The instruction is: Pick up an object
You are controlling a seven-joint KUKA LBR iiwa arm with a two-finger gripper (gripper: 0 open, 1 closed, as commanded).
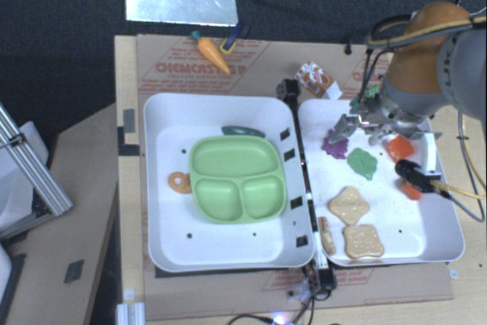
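At the frame's right, the grey-and-orange arm's gripper (364,124) hangs low over the right bin (445,236) — whether its fingers are spread or pressed together cannot be told. Purple grapes (335,139) lie just beside it, a green leaf (362,163) below. The left bin (163,186) holds a green divided plate (237,179).

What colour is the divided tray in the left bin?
Light green. The tray shows best in the camera view, in the left bin.

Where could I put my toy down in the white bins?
Left bin: bare floor in front of the green divided tray. Right bin: bare patch right of the toast slice. Crowded by the claw, around the purple toy and green leaf.
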